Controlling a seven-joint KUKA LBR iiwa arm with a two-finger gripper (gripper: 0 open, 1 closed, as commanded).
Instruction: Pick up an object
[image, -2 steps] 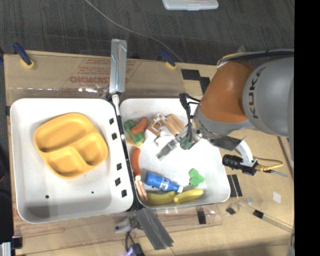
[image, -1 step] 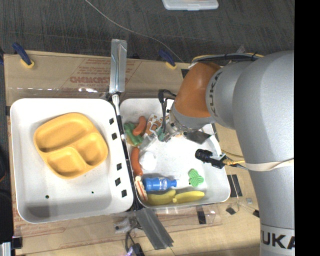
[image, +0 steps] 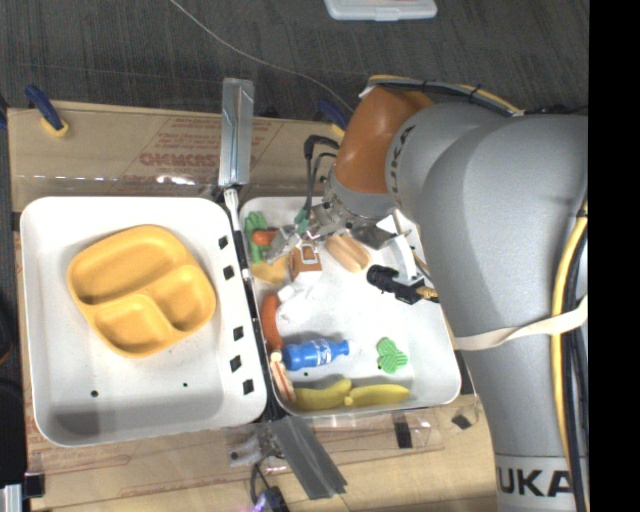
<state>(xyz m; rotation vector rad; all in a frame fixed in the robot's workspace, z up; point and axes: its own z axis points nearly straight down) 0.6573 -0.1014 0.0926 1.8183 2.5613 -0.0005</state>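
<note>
I observe loose objects in the right bin (image: 445, 330). A blue bottle (image: 315, 353) lies on its side near the front, a yellow banana (image: 350, 396) flat along the near wall, a green toy (image: 392, 355) right of the bottle, and a tan block (image: 347, 252) at the far end.

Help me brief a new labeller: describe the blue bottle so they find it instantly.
Take the right-hand white bin, the one the grey arm reaches into. Near its front edge lies the blue bottle, on its side, just above the yellow banana. It is the bin's sole blue thing.
</note>
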